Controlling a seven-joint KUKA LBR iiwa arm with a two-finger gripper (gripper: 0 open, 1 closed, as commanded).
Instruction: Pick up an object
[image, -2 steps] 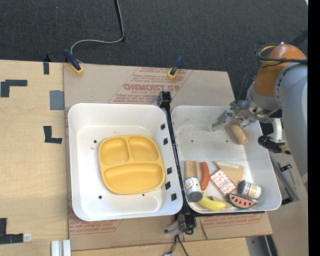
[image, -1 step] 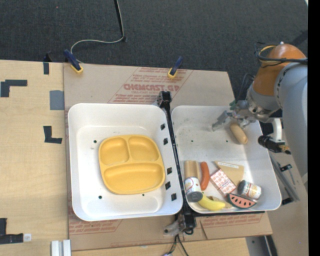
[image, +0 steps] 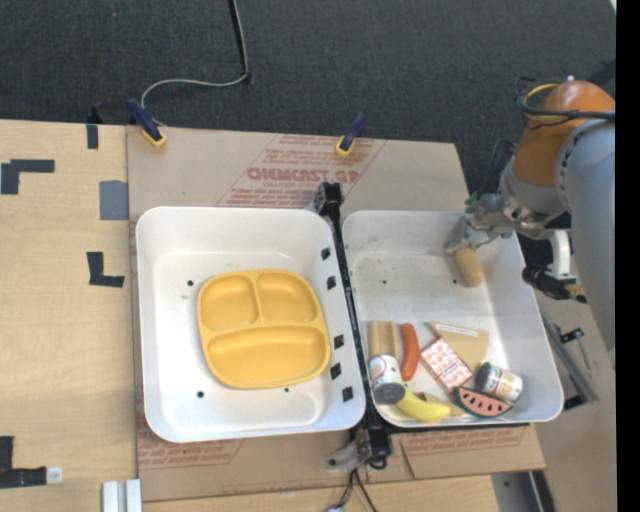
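On the tabletop (image: 60, 300), left of the right bin (image: 535, 350), the left bin (image: 160, 330) holds a yellow divided plate (image: 263, 328) on brown cardboard (image: 220, 170). Dark carpet (image: 350, 50) lies behind. In the right bin's near end sit a can (image: 385, 371), banana (image: 421, 406) and watermelon slice (image: 483, 401). At its far right the end effector (image: 468, 240) touches a tan bread roll (image: 467, 265); its grip cannot be told.

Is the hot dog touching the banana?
Apart. The camera view shows the hot dog ending above the banana, with white bin floor plainly between them.
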